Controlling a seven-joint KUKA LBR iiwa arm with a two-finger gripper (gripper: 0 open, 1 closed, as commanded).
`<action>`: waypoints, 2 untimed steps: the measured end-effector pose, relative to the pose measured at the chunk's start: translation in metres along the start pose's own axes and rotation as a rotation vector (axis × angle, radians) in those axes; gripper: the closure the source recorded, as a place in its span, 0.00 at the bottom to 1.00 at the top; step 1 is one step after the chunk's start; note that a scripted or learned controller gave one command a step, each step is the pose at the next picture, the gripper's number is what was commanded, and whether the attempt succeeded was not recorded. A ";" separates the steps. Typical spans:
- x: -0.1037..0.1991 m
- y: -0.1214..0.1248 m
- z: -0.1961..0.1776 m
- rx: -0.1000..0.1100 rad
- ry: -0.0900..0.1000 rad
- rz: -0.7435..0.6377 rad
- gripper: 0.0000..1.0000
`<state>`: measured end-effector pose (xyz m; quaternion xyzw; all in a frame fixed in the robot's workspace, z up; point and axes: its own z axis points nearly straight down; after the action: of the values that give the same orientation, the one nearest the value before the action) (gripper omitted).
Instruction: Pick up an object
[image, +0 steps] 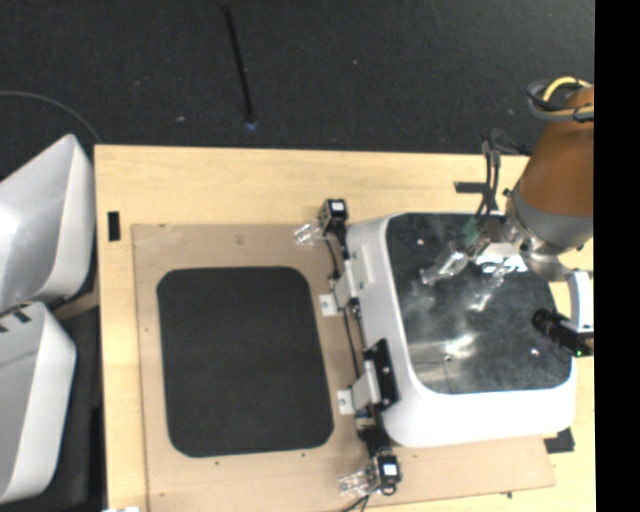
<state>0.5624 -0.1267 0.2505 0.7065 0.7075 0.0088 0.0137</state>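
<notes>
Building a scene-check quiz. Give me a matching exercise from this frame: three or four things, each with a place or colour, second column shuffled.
Things:
1. dark mat
2. white bin
3. arm
4. black cable

Places or colours:
A. on the dark floor beyond the bench
B. right half of the bench
C. flat on the left half of the bench
D. orange and grey, above the right bin

Pairs: 1-C, 2-B, 3-D, 4-A

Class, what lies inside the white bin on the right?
Inside the white bin the gripper hangs over a dark, glinting floor; the arm covers the bin's far right corner.
</notes>
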 end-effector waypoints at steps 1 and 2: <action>0.001 0.005 -0.017 -0.018 0.002 -0.002 1.00; -0.002 0.011 -0.003 0.006 0.000 -0.002 1.00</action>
<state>0.5733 -0.1291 0.2537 0.7060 0.7081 0.0066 0.0115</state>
